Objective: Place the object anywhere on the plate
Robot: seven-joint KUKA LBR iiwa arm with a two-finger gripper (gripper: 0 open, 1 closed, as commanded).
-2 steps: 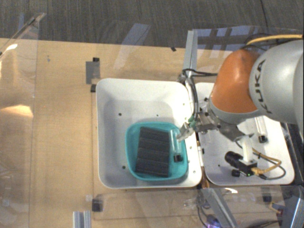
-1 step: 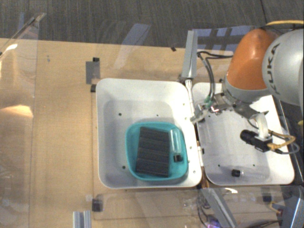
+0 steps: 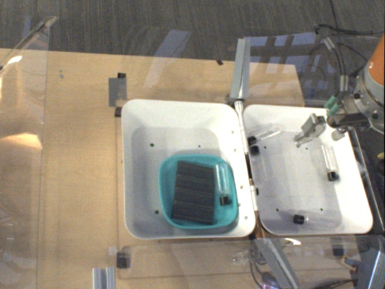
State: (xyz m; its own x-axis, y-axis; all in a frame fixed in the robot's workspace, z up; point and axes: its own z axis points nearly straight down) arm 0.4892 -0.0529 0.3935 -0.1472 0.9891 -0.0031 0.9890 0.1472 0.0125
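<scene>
A teal plate (image 3: 165, 188) lies in the left white bin (image 3: 138, 161). On it rest a dark grey ribbed block (image 3: 194, 192) and, along its right side, a clear tube with a black cap (image 3: 224, 186). My gripper (image 3: 308, 131) hangs over the upper right part of the right white bin (image 3: 355, 215), far from the plate, and nothing shows in it. Loose in that bin are three more clear black-capped tubes: one (image 3: 264, 137) at the upper left, one (image 3: 329, 162) below the gripper and one (image 3: 301, 219) by the front wall.
A grey metal bar (image 3: 239, 71) runs back from the gap between the bins. Cables (image 3: 337, 47) hang by the arm's wrist at the upper right. Bare wooden bench (image 3: 60, 161) extends to the left of the bins.
</scene>
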